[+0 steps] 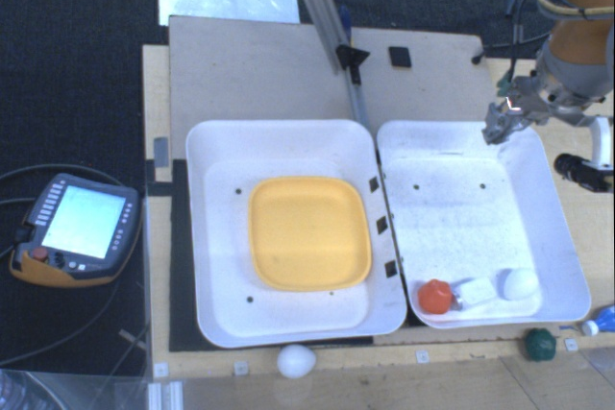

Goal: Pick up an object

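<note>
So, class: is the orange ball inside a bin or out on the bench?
Inside. The orange ball lies in the right bin, within its near rim.

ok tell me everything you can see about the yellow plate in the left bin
The yellow plate is a rounded square with soft corners, plain and matte, and looks like plastic. It has a slightly raised rim around a shallow flat centre, and nothing lies on it. It sits flat and upright near the middle of the left bin, resting on the bin's floor, apart from all four walls. The pincer is far from it, over the right bin's far corner.
</note>
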